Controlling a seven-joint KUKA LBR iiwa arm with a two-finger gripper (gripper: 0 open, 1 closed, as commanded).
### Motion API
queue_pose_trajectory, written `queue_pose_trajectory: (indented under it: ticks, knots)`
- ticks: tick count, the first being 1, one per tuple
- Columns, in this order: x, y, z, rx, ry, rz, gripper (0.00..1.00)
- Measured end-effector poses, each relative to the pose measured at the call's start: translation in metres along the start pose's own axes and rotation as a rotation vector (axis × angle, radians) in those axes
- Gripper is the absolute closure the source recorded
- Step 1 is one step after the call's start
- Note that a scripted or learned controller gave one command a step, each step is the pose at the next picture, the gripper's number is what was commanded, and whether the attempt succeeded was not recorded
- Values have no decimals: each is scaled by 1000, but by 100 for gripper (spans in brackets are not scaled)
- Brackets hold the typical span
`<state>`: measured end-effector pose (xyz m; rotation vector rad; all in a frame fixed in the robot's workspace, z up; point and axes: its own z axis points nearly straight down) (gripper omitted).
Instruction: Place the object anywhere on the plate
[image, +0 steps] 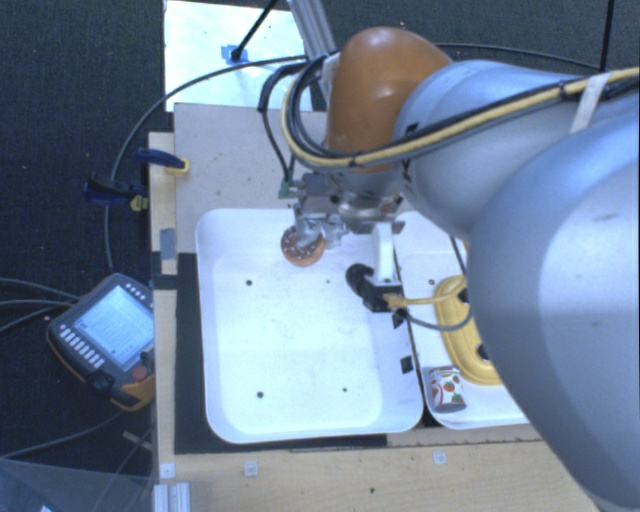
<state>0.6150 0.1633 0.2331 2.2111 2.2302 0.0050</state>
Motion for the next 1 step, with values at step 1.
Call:
queue_pose_trajectory:
  ticks: [1]
  knots:
    - [-3,0,0,1,-1,3,0]
